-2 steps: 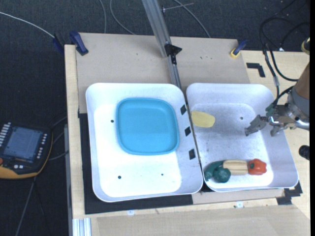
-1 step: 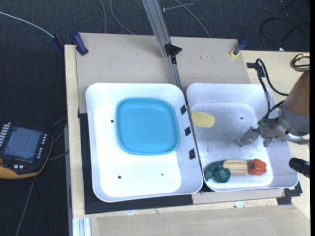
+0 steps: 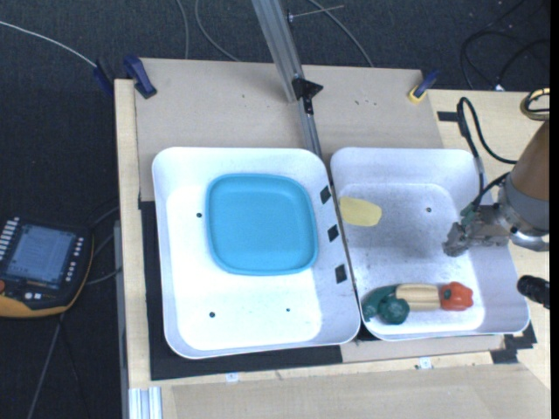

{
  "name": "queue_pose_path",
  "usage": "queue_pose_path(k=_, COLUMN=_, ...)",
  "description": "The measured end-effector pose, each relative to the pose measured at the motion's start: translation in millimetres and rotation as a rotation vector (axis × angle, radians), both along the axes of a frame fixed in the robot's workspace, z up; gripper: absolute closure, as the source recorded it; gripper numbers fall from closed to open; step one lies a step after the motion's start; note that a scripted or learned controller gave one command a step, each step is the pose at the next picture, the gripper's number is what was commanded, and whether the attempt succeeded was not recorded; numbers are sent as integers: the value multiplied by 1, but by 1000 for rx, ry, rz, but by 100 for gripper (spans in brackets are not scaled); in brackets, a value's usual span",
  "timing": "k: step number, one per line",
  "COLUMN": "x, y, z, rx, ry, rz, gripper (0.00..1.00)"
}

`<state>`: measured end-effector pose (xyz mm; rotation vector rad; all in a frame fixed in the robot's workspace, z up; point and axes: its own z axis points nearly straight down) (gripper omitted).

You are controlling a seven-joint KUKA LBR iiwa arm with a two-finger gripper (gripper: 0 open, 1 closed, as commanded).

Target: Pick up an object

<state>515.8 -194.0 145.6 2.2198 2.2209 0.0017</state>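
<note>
The gripper (image 3: 460,238) hangs low by the right bin's (image 3: 410,162) right edge; I cannot tell its grip. Bare floor lies left of it, and toy food (image 3: 419,299) sits below by the rim.

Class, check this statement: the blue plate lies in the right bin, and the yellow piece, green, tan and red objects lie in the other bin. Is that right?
Not quite. The camera view shows the blue plate in the left bin; the yellow piece and the green, tan and red objects lie in the other, right bin.
</note>
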Motion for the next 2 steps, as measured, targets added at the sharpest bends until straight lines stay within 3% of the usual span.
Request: queue_pose_path(k=2, x=-8, y=7, z=107, rx=-1, ry=-4, rz=1, gripper=100)
